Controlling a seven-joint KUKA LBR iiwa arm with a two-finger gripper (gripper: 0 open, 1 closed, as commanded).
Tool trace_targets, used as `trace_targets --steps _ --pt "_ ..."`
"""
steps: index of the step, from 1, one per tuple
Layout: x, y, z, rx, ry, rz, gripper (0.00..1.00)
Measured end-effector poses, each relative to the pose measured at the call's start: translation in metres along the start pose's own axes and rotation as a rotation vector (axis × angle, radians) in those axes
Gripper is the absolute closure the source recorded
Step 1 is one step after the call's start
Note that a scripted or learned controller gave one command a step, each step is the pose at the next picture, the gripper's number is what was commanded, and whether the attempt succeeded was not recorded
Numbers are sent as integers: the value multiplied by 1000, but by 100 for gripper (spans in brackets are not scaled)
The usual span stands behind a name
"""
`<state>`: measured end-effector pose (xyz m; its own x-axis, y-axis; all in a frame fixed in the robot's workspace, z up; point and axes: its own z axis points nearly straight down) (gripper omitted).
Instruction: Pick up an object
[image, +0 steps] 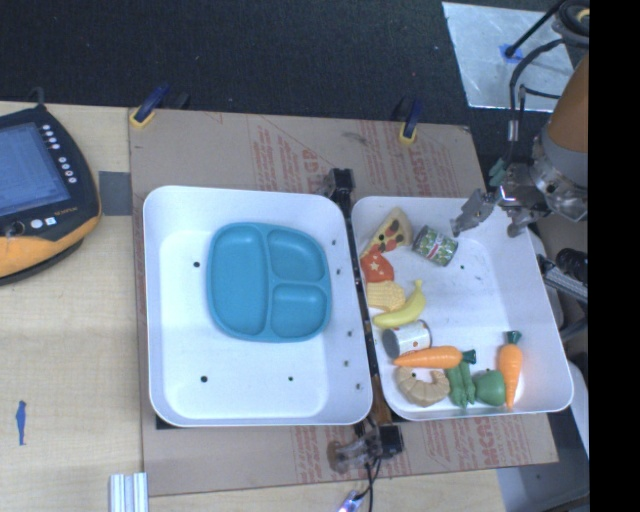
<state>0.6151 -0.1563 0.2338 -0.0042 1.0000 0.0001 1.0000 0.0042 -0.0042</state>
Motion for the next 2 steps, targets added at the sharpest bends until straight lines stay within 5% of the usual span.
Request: trace_targets --steps 1,2 --pt "9 3 143 1 -1 -2 0" --pt "-13 42 141 -2 0 0 0"
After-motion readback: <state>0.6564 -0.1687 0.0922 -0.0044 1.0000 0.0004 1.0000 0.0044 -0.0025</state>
